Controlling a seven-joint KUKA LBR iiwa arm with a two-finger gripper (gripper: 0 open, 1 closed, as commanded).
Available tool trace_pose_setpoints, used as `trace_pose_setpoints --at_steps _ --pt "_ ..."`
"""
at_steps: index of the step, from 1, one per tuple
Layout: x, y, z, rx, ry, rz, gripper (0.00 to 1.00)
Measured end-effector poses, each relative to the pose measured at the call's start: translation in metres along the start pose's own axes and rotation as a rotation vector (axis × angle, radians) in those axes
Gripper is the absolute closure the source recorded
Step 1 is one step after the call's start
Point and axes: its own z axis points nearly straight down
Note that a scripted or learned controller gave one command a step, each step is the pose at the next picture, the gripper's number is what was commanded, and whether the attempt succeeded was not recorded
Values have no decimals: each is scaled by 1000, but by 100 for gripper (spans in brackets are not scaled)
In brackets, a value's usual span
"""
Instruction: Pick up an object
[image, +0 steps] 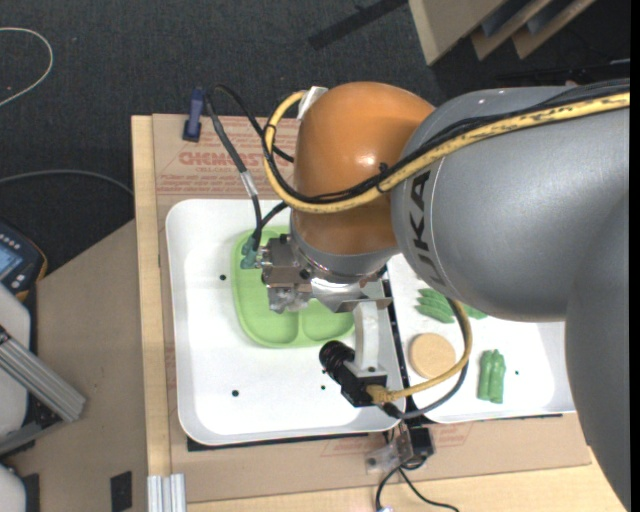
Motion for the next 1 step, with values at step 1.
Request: trace_pose_setpoints --at_steps 1 --pt "24 33 -106 -12 3 5 100"
